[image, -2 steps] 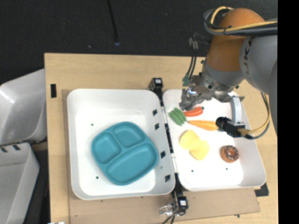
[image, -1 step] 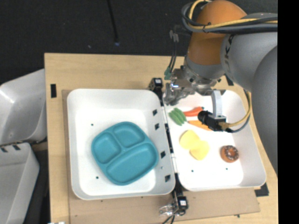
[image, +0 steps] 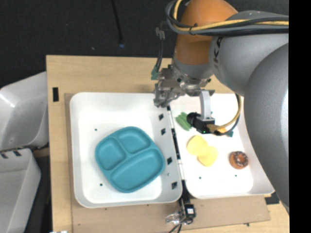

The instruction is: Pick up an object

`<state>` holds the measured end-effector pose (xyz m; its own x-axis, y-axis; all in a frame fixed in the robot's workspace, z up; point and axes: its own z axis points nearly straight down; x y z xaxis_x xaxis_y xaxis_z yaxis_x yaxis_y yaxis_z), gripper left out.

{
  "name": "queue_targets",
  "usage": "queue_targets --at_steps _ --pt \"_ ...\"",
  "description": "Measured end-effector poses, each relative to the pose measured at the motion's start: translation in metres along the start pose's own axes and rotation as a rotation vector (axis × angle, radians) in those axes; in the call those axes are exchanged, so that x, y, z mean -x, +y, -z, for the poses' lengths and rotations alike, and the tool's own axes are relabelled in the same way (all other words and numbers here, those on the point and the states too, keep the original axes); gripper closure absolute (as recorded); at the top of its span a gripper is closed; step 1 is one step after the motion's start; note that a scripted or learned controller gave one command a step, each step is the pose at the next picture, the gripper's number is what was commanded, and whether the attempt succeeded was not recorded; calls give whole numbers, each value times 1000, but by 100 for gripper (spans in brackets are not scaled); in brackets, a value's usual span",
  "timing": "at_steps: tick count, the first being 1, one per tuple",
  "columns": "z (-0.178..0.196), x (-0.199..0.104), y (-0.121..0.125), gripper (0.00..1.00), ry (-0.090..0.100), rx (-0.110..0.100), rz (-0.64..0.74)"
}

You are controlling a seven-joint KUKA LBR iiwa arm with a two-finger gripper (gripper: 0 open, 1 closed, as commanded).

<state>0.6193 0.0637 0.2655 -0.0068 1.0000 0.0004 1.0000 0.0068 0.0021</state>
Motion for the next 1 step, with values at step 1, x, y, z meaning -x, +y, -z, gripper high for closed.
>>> queue_targets --at_steps 1 --pt "-1 3 0 0 -1 -2 -4"
